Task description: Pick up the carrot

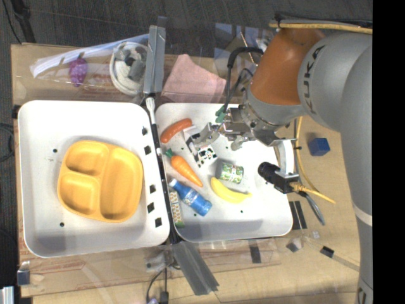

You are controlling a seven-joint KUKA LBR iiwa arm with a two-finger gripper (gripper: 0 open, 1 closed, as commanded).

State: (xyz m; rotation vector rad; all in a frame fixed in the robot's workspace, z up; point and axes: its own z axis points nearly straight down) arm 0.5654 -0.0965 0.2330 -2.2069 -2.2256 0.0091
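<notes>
The carrot (185,168), orange with a green stub at its upper left end, lies slantwise in the right bin (266,223) close to that bin's left wall. My gripper (201,137) hovers just above and to the right of the carrot, near a red sausage (175,130). Its fingers stand open with nothing between them. A small black-and-white item (204,155) sits right below the gripper, between it and the carrot.
In the right bin also lie a blue bottle (192,199), a banana (228,192) and a green can (231,172). A yellow divided tray (101,179) rests in the left bin (38,233). A pink cloth (190,76) and a plastic bag (82,65) lie behind the bins.
</notes>
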